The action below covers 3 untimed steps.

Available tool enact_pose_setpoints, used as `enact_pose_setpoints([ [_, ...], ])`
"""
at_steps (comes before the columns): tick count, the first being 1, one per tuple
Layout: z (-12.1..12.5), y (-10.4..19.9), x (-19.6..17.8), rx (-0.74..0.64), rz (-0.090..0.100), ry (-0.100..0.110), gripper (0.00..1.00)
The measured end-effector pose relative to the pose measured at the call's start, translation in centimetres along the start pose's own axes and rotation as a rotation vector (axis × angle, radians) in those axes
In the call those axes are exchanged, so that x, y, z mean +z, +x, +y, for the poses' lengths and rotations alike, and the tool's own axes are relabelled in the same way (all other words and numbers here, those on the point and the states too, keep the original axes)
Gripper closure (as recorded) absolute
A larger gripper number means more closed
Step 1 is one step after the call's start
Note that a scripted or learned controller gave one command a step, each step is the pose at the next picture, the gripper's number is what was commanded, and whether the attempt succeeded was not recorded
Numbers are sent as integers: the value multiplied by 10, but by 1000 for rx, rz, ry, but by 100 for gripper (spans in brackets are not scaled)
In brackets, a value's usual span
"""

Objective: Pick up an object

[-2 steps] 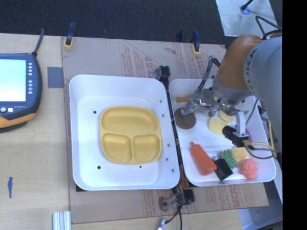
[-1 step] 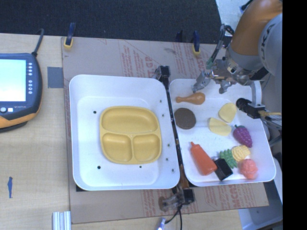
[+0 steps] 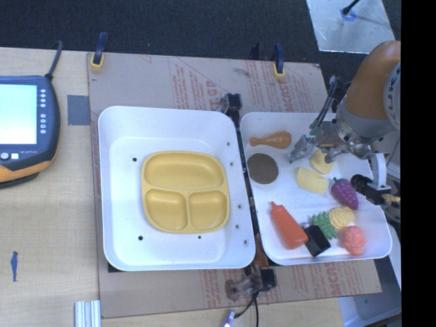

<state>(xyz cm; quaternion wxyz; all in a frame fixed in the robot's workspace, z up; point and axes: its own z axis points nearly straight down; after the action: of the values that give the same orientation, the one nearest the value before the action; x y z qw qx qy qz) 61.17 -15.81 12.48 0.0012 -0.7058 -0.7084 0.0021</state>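
Observation:
My gripper [image 3: 317, 151] hangs over the upper part of the right bin [image 3: 381, 251], open, its fingers spread to either side of a small pale yellow piece [image 3: 321, 163]. I cannot tell whether the fingers touch that piece. A second pale yellow wedge [image 3: 311, 180] lies just below it. Also in this bin are a tan drumstick [image 3: 271, 140], a brown disc [image 3: 262, 168], purple grapes [image 3: 345, 193], an orange-red bottle [image 3: 289, 226], a black block [image 3: 315, 240], a yellow-green corn piece [image 3: 334, 220] and a pink lump [image 3: 352, 239].
The left bin [image 3: 116, 182] holds a yellow divided plate [image 3: 185, 190]. A control pendant with a screen [image 3: 24, 128] lies on the bench at far left. The arm's grey and orange wrist [image 3: 371, 94] stands over the right bin's far right corner.

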Motion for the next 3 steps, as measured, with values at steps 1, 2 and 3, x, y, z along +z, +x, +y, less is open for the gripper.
enact_pose_setpoints([
  [1, -18, -25, 33, -1, 0, 0, 0],
  [2, -17, -26, 22, -3, -1, -3, 100],
  [3, -17, -26, 23, -3, -1, -1, 0],
])
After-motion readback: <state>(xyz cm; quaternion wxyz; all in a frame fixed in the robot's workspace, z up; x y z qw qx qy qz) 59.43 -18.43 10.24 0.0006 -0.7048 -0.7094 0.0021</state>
